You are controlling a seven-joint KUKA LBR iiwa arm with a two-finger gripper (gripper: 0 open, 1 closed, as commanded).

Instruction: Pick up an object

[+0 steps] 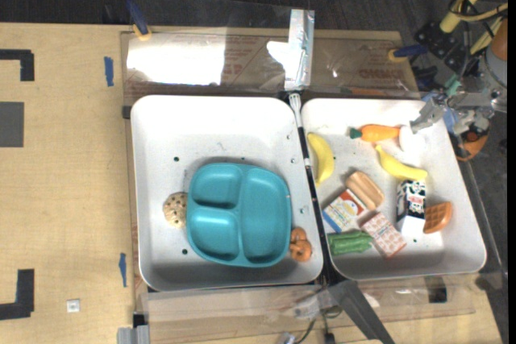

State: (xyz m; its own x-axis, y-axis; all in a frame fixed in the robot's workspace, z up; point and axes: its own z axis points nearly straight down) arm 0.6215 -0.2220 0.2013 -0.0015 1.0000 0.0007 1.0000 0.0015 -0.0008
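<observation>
A smooth, rounded-cornered left bin of white plastic is seen on the wooden bench; in it a speckled, round cookie is laid touching the left edge of a glossy teal divided tray, and a small, bumpy orange toy is tucked against the tray's lower right corner. In the right bin, a curved yellow banana is laid along the left wall, its long axis running up and down the view. Beside it are found a printed carton, a tan sausage-shaped roll, a ridged green vegetable and a pink box. Farther right, an orange carrot is pointed left to right, a second banana is slanted down to the right, and a cow-patterned carton is set just beside a brown waffle. The gripper is held over the bin's upper right corner, near the carrot; whether its jaws are parted or grasp anything cannot be told.
</observation>
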